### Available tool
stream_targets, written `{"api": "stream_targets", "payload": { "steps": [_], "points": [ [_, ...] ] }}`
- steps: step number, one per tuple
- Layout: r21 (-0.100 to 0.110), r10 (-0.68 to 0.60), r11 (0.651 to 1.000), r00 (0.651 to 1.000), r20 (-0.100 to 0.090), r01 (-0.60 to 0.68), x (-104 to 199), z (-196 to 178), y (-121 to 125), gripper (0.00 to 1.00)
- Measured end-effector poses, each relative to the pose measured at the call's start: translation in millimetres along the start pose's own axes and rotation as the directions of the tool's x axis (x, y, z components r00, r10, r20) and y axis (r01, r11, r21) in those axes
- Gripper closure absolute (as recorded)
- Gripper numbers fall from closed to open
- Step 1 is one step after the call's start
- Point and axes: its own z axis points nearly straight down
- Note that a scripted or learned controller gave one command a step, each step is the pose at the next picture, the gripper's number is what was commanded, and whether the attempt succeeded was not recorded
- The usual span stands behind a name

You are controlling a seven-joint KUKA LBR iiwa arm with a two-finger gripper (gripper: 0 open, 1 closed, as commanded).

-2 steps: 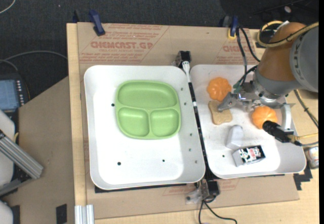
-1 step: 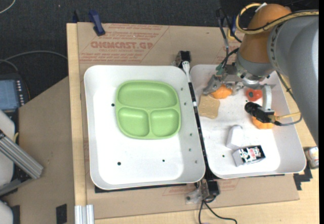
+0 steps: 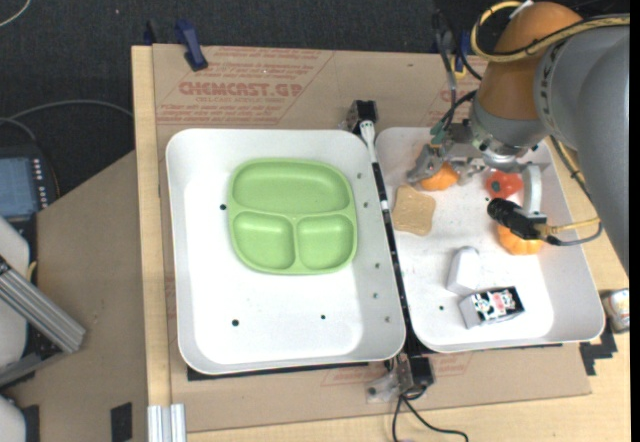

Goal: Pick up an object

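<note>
In the right bin (image 3: 560,315), my gripper (image 3: 434,160) reaches down at the far left corner, under the grey wrist and orange band. A small orange object (image 3: 443,178) lies right at its tip, partly covered by it; whether it is gripped is hidden. A tan, bread-like piece (image 3: 413,211) lies just in front of the gripper. A red object (image 3: 505,184) and another orange object (image 3: 518,240) sit to the right, under the wrist. Nearer the front lie a pale grey block (image 3: 463,268) and a black-and-white box (image 3: 492,305).
The left bin (image 3: 200,310) holds a green divided plate (image 3: 292,214). The two bins meet along a ridge (image 3: 388,230) with a black clip at its far end. Brown cardboard (image 3: 250,85) lies under both bins.
</note>
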Motion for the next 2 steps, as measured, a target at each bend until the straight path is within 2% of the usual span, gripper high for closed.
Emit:
{"api": "stream_targets", "payload": {
  "steps": [1, 2],
  "points": [
    [0.009, -0.005, 1.000, 1.000, -0.004, 0.005, 63.9, -92.5, -73.3, 1.00],
    [0.005, -0.007, 1.000, 1.000, -0.002, 0.007, 134.9, -115.6, -61.9, 1.00]
  ]
}}
